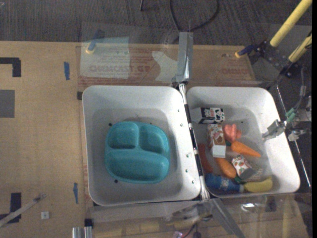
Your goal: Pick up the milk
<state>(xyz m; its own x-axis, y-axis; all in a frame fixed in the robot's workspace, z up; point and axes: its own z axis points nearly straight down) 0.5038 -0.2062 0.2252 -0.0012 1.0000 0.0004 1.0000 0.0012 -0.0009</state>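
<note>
Near the right bin's (267, 95) back-left corner — milk (212, 115), seemingly flat; pincer (277, 129) state unclear.

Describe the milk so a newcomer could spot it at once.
Look in the right bin, the one full of toy food. At its far left corner, by the divider, lies the milk: a small carton with black-and-white cow patches, apart from the orange and red pieces below it.

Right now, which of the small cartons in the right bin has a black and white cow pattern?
The black-and-white cow-patterned milk carton at the far left corner of the right white bin; the red-and-white carton below it lacks that pattern.
</note>
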